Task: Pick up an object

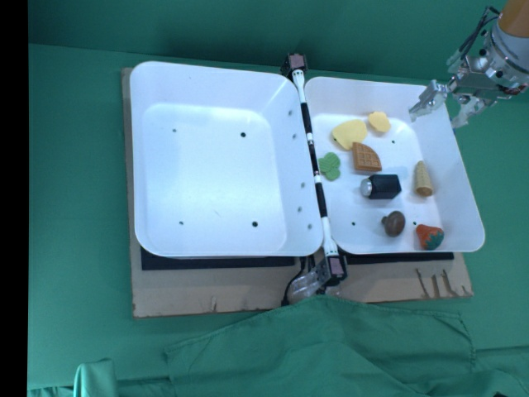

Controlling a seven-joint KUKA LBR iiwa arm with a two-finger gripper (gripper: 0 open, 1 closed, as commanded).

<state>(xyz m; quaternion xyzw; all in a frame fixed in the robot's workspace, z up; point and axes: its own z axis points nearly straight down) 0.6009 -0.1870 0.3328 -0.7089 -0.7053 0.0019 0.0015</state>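
Observation:
The right bin [463, 201] holds several small toy items: a yellow chip-like piece [349, 132], a smaller yellow piece [379, 121], a brown waffle wedge [365, 157], a green leafy piece [330, 166], a black block with a silver end [380, 187], a tan cone [423, 179], a brown round piece [393, 222] and a red strawberry [429, 236]. My gripper [443, 106] hangs above the bin's far right corner, open, with nothing between its fingers. It is apart from every item.
The left bin [165, 81] lies beside the right one, split by a black-and-white divider rod [312, 157]. Both rest on a cardboard sheet [207, 300]. Green cloth [331, 350] bunches at the front.

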